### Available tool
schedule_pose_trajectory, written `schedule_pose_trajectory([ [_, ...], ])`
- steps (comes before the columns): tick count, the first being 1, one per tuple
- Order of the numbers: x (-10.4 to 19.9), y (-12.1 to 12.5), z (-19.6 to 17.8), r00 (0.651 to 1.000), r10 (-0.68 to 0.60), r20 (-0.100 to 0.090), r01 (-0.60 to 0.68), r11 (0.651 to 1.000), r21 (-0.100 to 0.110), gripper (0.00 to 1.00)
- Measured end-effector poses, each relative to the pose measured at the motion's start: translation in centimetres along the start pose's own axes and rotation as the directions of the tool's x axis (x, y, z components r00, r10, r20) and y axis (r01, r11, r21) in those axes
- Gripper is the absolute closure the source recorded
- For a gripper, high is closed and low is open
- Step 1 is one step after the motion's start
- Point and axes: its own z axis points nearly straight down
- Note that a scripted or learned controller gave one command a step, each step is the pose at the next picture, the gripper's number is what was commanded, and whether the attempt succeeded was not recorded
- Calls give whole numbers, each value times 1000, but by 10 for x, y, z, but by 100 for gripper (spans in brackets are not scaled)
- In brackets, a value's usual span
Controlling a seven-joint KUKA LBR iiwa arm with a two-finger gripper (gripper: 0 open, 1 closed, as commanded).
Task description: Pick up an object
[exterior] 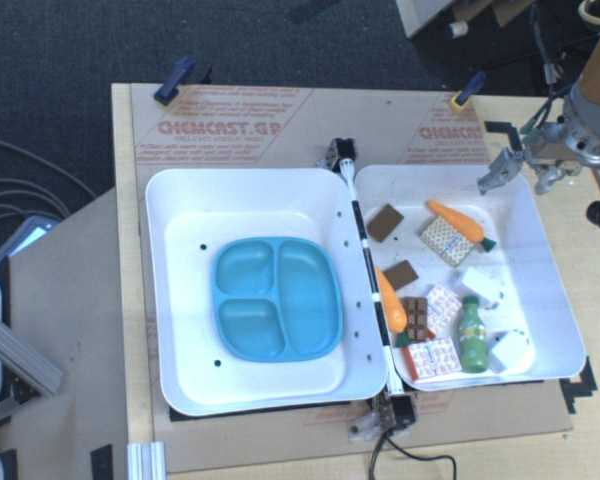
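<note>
Jaws state: cannot tell, gripper is hovering over the right bin's far rim, nothing visibly between its tips. Carrot is lying in that bin just below-left of the gripper, beside a patterned packet. Green bottle is sitting near the bin's front edge. Blue tray is sitting in the bin left of it.

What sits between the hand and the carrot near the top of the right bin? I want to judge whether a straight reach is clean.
Nothing visible does. The hand hovers at the right bin's upper edge, and bare white floor lies between it and the carrot. A patterned packet touches the carrot's lower side.
</note>
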Motion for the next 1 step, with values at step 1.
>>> schedule_pose_trajectory([
  [1,31,26,90,1000,-1,-1,1,1000,3,0],
])
